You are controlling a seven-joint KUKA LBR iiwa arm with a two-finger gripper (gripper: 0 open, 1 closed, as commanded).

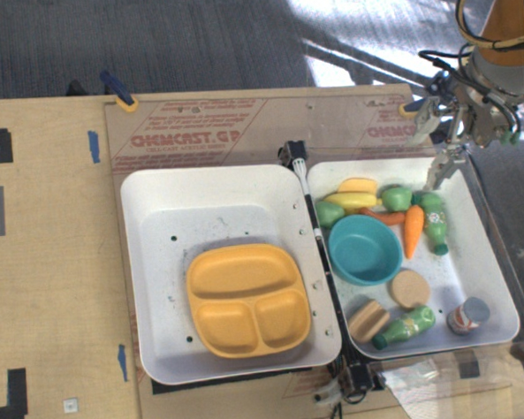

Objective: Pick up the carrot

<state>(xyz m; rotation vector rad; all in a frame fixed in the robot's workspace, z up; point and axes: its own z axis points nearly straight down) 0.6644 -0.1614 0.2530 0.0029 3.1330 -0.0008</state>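
The carrot [413,229] is orange and tapered. It lies in the right bin [486,261] near the back, tip toward the front, between a teal bowl [364,249] and a green bottle [434,218]. My gripper [439,156] hangs over the bin's back right corner, above and slightly right of the carrot and apart from it. Its fingers look open, and nothing sits between them.
Crowding the carrot are a yellow banana [356,194], green vegetables [396,196] and a red-orange piece [385,216]. Nearer the front lie a round cookie [409,288], bread [368,320], another green bottle [405,328] and a small can [468,314]. The left bin [150,255] holds a yellow divided plate [248,298].
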